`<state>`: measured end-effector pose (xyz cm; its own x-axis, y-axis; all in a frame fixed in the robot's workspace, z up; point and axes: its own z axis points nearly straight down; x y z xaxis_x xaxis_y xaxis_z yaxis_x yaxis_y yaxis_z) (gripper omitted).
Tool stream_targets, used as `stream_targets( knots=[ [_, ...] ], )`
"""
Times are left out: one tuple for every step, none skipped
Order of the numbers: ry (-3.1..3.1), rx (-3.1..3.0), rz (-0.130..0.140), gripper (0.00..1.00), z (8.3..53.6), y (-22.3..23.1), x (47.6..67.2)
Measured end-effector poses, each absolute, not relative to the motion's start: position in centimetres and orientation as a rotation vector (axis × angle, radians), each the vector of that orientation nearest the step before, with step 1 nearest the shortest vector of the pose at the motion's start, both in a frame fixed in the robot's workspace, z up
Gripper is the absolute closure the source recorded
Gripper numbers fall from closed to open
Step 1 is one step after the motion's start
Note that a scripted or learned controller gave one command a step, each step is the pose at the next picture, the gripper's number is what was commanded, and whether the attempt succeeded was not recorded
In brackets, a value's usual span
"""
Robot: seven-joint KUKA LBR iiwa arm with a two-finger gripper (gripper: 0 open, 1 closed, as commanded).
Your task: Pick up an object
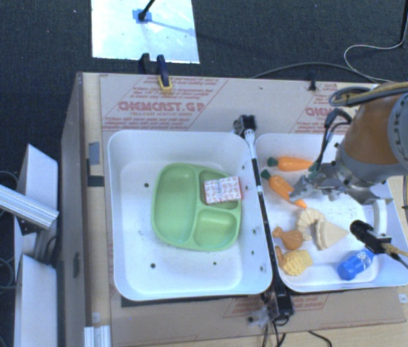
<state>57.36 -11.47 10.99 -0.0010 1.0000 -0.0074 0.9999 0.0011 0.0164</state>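
So the arm comes in from the right and is parked over the right bin, with the gripper low over the bin's upper-left part. It sits right beside a carrot, but whether it's touching it is hard to say, and how wide it's open can't be told from this angle (it's just a dark blur against the white).

A second carrot lies a bit further back in the same bin. Toward the front of the bin there's a small pile of toy food: a pale wedge, a drumstick, a yellowish lumpy piece, plus a blue thing off to the right near the front edge.

The left bin holds a green divided plate, and a small red-and-white patterned block sits on the plate's upper-right section. Nothing looks lifted; everything rests on the bin floors.
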Motion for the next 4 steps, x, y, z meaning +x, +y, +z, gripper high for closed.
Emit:
stream_targets(
  knots=[
    [2.222,2.221,0.0,0.0,8.4,-8.8,52.5],
    [2.223,2.216,0.003,0.0,8.5,-9.5,60.8],
    [2.229,2.222,-0.007,0.0,8.3,-9.2,65.5],
    [2.229,2.212,-0.002,1.0,9.5,-9.2,65.7]
  ],
)
